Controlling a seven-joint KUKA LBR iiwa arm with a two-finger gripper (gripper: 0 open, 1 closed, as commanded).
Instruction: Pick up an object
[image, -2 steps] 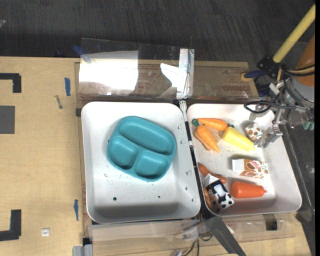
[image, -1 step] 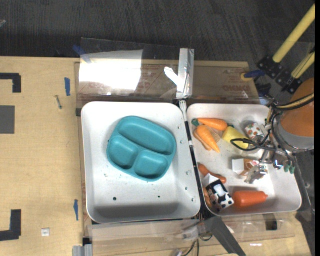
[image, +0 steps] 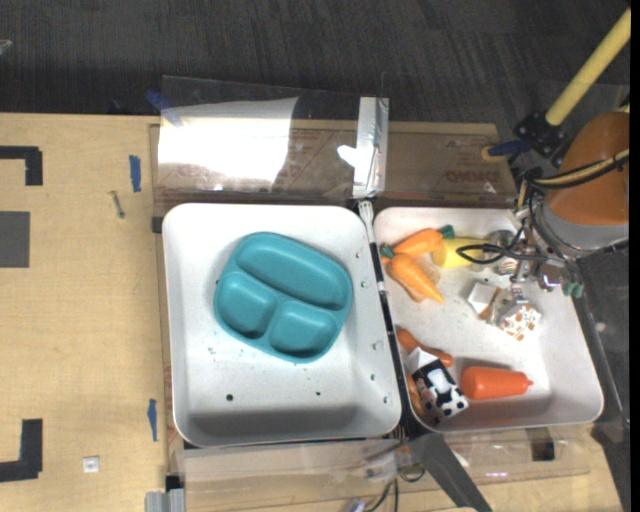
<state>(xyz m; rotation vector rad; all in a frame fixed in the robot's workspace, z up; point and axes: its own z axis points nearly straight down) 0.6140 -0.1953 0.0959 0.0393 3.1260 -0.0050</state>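
1. Gripper (image: 512, 292) of mine hangs low in the right bin (image: 590, 400), near its far right corner; how wide it stands I cannot tell.
2. Just beside it lies a small white block (image: 522, 321).
3. Carrots (image: 416, 263) and a yellow piece (image: 457, 252) lie view-left of it.
4. An orange cylinder (image: 494, 382) and a cow toy (image: 441, 391) sit well nearer the camera.
5. Far off view-left, a teal tray (image: 283, 293) rests in the left bin (image: 190, 400).

A teal divided tray (image: 283, 294) is lying in the left bin (image: 190, 400), orange carrots (image: 416, 262) sitting in the right bin (image: 575, 385) beside it.
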